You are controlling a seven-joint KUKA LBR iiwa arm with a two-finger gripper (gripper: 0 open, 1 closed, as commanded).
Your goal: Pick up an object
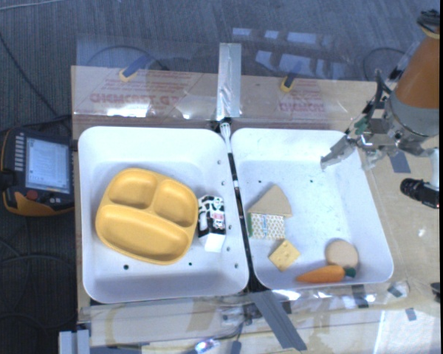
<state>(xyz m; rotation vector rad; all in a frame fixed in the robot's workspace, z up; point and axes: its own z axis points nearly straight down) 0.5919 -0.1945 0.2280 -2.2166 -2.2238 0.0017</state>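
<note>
Two shallow white bins sit side by side on the counter (413, 220). On the left, the left bin (96, 153) holds a yellow divided plate (146, 214), and just beside the plate's right edge, close to the bin's right wall, stands a small black-and-white cow-patterned carton (213, 220). The right bin (310, 161) carries several pieces of toy food in its lower half: a tan wedge (272, 200) near the dividing wall, a pale speckled square (266, 227) touching the wedge's lower side, a yellow cracker-like square (283, 254) just below that, a round tan piece (342, 253) near the lower right corner, and an orange carrot (322, 273) lying along the bottom wall, just under the round piece.

The grey arm with its orange band (419, 80) reaches in from the right. Its end effector (347, 150) hovers over the upper right part of the right bin, well apart from the food pieces, with nothing between its fingers; whether those fingers are spread or closed I cannot tell.

A teach pendant (37, 169) lies on the floor left of the bins.
</note>
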